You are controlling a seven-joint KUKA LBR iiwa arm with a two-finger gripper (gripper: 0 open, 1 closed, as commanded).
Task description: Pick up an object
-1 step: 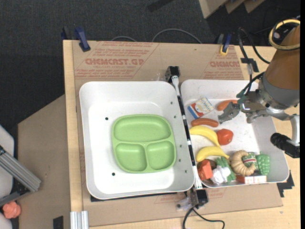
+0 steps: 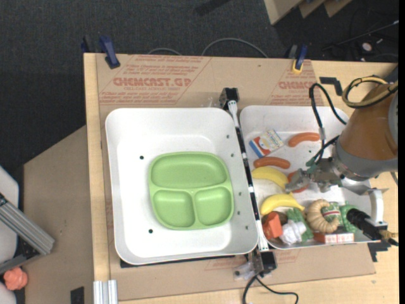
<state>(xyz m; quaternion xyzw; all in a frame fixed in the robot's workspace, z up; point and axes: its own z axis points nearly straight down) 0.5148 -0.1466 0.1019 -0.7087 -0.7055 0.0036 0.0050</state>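
My gripper [image 2: 308,177] hangs low over the middle of the right bin [image 2: 253,120], at the end of the grey and orange arm [image 2: 372,138]. Just left of it lie a yellow banana [image 2: 271,177] and an orange-red sausage [image 2: 272,164]. A second banana [image 2: 281,202] and a brown ringed donut [image 2: 323,214] lie just below it. At the bin's far side are another sausage [image 2: 305,138] and a small white carton [image 2: 266,143]. A small reddish piece shows at the gripper's tip; I cannot make out what it is.
The left bin [image 2: 120,170] holds a green divided tray [image 2: 190,189]. Along the right bin's near wall lie a red piece [image 2: 273,223], a white crumpled thing [image 2: 291,234], green leafy pieces [image 2: 345,215] and a red packet [image 2: 335,237]. Black cables [image 2: 323,106] loop by the arm.
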